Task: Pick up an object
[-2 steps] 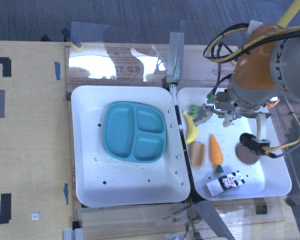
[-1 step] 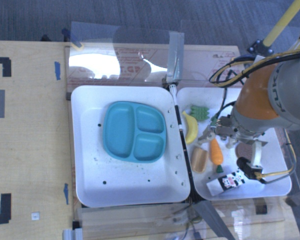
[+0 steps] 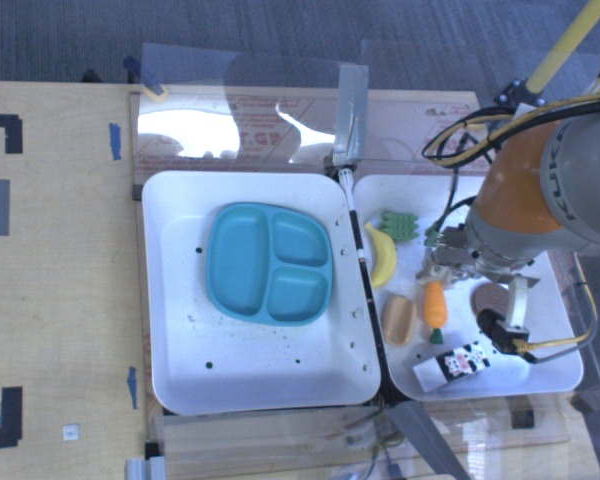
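Carrot, orange with a small green tip, upright-to-slanted near the middle of the right bin, just under the gripper. Likely the target, judging by that position, though not certain. Jaw state impossible to read from above with the wrist in the way, so no telling whether anything is gripped. Just beside the carrot to its left, a tan bread-like piece; further up, a yellow banana against the bin's left wall and a green leafy toy at its top. Below, a white carton with black patches, near but apart. For a clean pick: come straight down over the carrot's middle, close across its narrow width, keep clear of the tan piece, lift slowly and check for slipping on the smooth tapered body. Left bin with a blue divided plate at its centre, well apart from the action. Both bins white and shallow, side by side on a pale wooden bench with blue tape marks; clear plastic sheeting behind, dark blue-grey carpet beyond.
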Robot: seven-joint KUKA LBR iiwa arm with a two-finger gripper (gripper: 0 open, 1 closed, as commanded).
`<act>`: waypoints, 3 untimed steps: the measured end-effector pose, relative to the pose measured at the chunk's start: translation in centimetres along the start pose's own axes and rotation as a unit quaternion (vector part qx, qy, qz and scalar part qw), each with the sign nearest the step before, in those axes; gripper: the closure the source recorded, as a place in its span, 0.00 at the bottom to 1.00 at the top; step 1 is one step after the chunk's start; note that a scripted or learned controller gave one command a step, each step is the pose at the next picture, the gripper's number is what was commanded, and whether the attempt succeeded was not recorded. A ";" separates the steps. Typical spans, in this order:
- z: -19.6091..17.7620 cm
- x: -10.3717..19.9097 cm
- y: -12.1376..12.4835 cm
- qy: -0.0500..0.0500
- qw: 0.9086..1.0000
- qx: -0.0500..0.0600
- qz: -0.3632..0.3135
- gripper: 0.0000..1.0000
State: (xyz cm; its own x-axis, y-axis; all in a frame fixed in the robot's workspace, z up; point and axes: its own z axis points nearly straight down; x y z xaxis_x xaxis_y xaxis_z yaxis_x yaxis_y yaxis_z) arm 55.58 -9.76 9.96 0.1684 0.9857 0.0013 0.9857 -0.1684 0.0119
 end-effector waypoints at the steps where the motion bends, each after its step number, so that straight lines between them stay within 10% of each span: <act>1: 1.2 0.6 2.1 0.000 0.999 0.004 -0.038 1.00; 2: -8.9 5.9 5.4 0.001 0.994 0.002 -0.105 1.00; 3: -8.4 2.2 8.2 -0.001 0.999 0.005 -0.035 1.00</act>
State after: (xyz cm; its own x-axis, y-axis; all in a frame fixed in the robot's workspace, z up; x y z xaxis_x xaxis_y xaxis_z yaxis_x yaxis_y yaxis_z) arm 63.93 -8.97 18.47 0.0999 0.9950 -0.0010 0.9950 -0.0999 0.0019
